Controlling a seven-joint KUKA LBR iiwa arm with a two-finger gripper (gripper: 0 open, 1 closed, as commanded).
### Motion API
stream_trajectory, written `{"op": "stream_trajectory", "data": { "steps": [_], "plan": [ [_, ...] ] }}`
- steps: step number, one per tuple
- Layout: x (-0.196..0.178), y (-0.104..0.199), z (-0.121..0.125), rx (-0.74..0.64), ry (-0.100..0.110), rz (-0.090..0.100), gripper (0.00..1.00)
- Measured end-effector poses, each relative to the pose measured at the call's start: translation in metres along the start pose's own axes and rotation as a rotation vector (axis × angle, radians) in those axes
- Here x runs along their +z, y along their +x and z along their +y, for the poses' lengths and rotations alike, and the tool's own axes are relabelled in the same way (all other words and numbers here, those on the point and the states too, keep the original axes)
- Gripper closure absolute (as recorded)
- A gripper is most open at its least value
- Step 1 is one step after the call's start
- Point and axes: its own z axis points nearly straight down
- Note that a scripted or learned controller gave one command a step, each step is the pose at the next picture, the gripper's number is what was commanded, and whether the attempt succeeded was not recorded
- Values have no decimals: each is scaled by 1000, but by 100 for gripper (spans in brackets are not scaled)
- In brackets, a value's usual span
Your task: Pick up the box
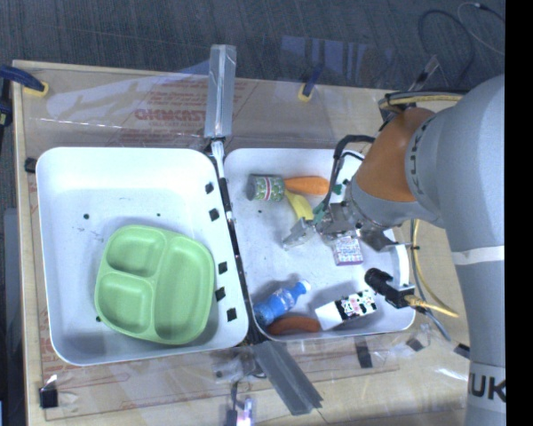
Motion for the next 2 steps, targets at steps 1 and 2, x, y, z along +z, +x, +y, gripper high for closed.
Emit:
{"op": "stream_trajectory", "data": {
  "steps": [1, 2],
  "plan": [
    [-59, 1, -23, -28, -2, 0, 0],
    [0, 1, -7, -7, 1, 1, 0]
  ]
}}
